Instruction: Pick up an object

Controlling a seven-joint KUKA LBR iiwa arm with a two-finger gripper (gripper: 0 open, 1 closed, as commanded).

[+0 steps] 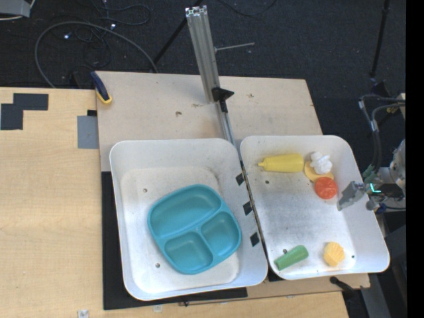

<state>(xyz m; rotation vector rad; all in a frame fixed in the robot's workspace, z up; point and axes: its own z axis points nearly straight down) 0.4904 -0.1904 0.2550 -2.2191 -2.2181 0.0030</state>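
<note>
On the left, the shallow white left bin (132, 177) carries a turquoise plastic plate with three compartments (194, 228), lying flat near the bin's middle. Between the bins, a grey aluminium post (204, 52) rises from the pale wooden table (53, 211).

Over to the shallow white right bin (298, 211): up near its far wall lies a yellow plastic squeeze bottle (282, 163) on its side, and just right of it a small white and yellow toy (318, 163). Just below that sits a round red-orange toy (326, 188). Down at the near side, a green cylinder-shaped toy (291, 257) lies tilted, with a small yellow ridged toy (334, 253) near it to the right.

At the bin's right rim there's the end effector (349, 195), a grey piece poking in over the edge. The red-orange toy is just to its left, close but apart. Nothing sits between its fingers; whether it's spread or closed, I cannot tell from here.
</note>
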